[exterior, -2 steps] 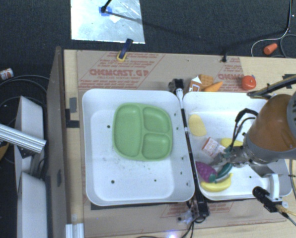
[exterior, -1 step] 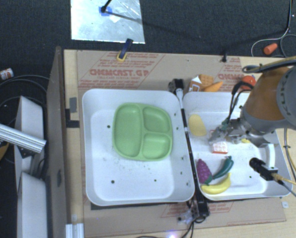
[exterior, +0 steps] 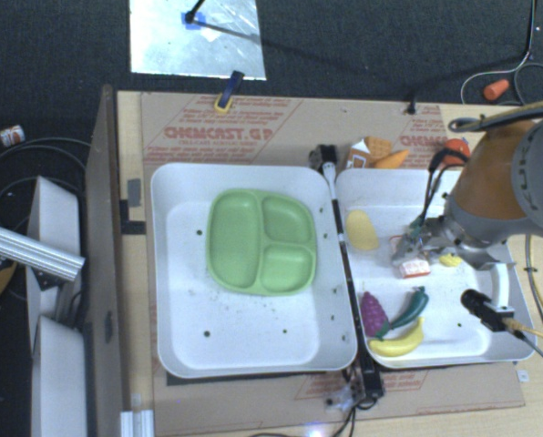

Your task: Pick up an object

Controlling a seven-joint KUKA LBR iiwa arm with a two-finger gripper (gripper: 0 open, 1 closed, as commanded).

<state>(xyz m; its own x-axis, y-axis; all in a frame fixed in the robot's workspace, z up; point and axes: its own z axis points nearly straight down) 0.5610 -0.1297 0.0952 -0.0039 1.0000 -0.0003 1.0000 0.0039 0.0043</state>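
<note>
My gripper (exterior: 412, 253) reaches down into the middle of the right bin (exterior: 454, 349), just over a small white and red object (exterior: 414, 268). Whether that object sits between the fingers is not visible. A pale yellow lemon-like item (exterior: 362, 229) lies at the gripper's left. In the bin's front part lie a purple grape bunch (exterior: 373, 312), a teal pepper-like item (exterior: 409, 308) and a yellow banana (exterior: 399, 340). A small yellow piece (exterior: 449, 259) rests just right of the gripper.
The left bin (exterior: 185, 335) holds a green divided plate (exterior: 259, 241). An orange carrot-like item (exterior: 387, 158) lies behind the right bin on the cardboard. The grey arm with its orange band (exterior: 490, 176) covers the right bin's far right side. Cables run along the right edge.
</note>
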